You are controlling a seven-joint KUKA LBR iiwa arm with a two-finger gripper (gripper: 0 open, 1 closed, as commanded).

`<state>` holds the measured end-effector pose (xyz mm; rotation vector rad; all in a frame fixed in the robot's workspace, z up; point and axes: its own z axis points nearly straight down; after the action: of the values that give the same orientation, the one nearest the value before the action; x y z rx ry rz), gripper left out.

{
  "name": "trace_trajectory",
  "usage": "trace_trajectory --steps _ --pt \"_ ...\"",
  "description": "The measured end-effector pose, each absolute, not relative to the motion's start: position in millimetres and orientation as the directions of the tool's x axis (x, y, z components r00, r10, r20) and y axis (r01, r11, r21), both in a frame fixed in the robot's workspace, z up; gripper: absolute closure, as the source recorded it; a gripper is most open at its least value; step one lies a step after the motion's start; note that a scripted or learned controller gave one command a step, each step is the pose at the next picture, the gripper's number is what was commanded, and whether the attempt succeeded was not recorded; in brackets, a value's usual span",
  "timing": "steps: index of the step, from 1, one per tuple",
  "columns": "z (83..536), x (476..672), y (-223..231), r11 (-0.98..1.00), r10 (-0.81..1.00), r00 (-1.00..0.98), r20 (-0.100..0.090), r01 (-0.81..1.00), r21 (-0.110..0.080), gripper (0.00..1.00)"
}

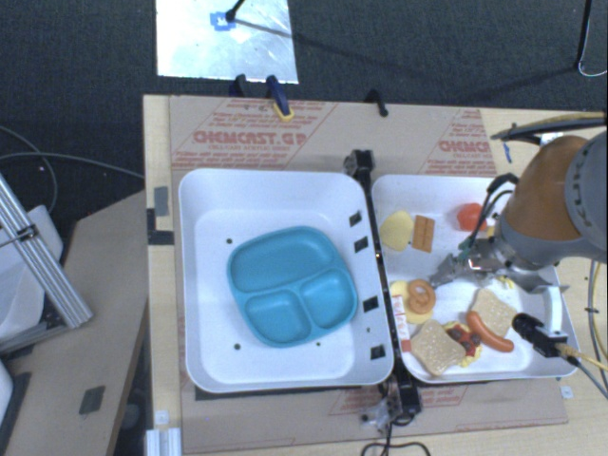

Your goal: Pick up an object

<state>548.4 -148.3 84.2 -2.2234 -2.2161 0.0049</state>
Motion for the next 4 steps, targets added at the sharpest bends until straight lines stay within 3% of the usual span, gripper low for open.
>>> trace_trajectory --steps 1,2,3,4 --pt "84 483.2 -191 -0.005 1.0 0.005 -0.002 1.0 -0.002 0.0" --pt "94 487.9 -125 0.009 1.0 -0.009 0.002 1.0 0.002 0.0" --pt "105 488.1 -128 0.003 1.0 -0.003 0.0 1.0 0.004 1.0" --pt "84 486.6 -112 0.004 1.0 -0.004 0.0 1.0 0.0 1.0"
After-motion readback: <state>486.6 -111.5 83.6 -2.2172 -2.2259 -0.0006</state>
